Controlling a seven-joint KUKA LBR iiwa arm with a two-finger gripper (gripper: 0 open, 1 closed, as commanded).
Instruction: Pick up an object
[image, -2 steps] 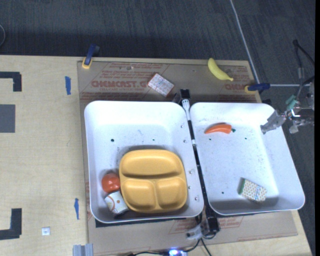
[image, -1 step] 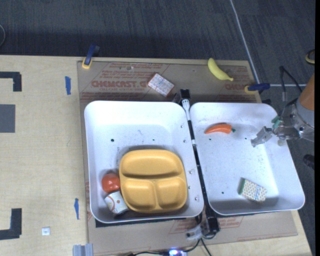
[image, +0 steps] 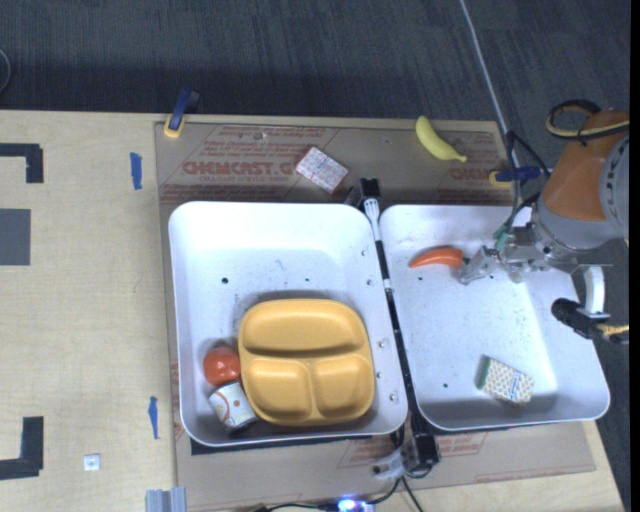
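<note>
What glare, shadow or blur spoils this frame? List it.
Camera view: even overhead light, soft glare on the yellow divided tray; faint shadows beneath the orange carrot-like toy and the sponge; the gripper is small and slightly blurred, and the bins' edges bow a little.

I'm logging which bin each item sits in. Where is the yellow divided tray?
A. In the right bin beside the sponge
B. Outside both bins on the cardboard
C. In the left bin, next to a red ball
C: the yellow divided tray lies in the left bin, with the red ball at its left edge.
</note>
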